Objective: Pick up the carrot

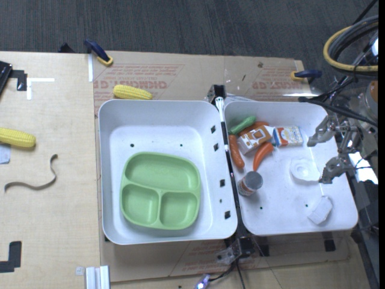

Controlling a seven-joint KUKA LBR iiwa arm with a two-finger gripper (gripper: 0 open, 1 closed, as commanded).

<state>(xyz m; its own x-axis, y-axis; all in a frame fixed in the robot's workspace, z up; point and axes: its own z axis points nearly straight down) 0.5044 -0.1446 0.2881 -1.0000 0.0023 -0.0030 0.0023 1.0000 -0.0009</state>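
The carrot (262, 155), a short curved orange piece, lies in the right bin (283, 218) just below an orange box (254, 138). A thinner orange-red stick (236, 152) lies along that bin's left wall. My gripper (325, 153) hangs over the bin's right side, well to the right of the carrot. It is open, its two fingers (318, 135) spread apart with nothing between them.
The right bin also holds a green vegetable (242, 124), a small blue-and-white carton (287, 136), a can (251, 182), a clear lid (301, 169) and a white block (319, 209). A green divided plate (160, 191) lies in the left bin. Two corn cobs (132, 92) lie outside.
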